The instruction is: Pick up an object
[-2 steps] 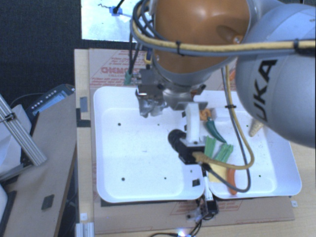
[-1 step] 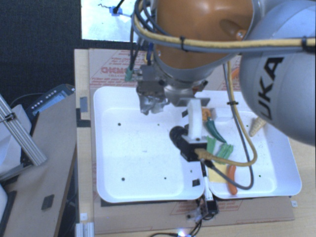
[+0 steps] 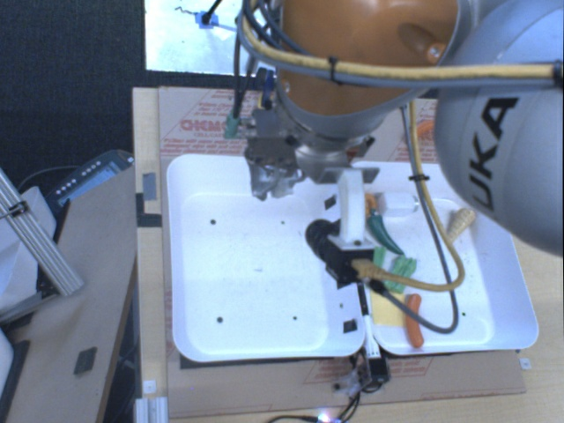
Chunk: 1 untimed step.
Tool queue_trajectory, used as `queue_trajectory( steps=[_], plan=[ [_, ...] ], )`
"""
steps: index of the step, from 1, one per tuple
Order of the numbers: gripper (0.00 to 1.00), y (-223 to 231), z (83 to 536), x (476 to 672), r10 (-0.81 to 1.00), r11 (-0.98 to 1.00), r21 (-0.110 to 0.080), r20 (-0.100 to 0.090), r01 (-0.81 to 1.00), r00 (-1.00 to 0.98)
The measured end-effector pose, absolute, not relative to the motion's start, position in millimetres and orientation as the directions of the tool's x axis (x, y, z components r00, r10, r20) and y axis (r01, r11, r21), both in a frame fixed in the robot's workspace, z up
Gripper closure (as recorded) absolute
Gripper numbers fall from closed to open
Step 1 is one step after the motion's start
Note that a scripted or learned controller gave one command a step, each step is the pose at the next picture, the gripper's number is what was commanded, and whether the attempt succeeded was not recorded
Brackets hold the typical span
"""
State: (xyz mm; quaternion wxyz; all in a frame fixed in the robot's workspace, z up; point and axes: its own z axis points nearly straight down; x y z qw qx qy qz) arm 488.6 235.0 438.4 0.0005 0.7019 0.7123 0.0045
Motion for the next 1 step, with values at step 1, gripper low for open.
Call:
queue_trajectory(
  steps=[1],
  plan=[
    [1.00, 235.4, 449.4, 488.9, 1.000, 0.019, 0.009, 0.006, 1.000, -0.019]
  ],
)
